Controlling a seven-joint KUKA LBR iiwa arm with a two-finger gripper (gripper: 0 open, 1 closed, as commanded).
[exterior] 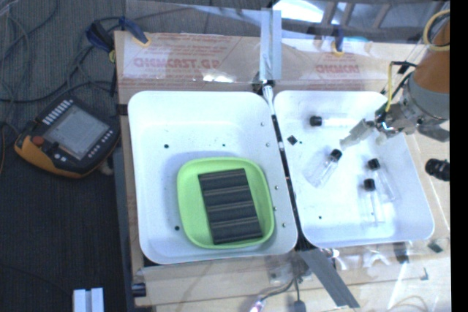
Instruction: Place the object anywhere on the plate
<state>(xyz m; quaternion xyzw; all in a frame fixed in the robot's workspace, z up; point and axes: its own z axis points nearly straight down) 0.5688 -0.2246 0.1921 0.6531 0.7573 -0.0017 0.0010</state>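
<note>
Claw (363,131): over the right bin (409,226), upper right part; whether open or shut cannot be told, nothing seen held.
Vial (325,166), clear with black cap: just below-left of the claw, long axis slanting toward it.
Green plate (189,179): left bin (146,157), well apart leftward.

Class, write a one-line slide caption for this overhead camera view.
Gripper reaches over right bin of clear vials; green plate with dark ridged block waits in left bin.
</note>
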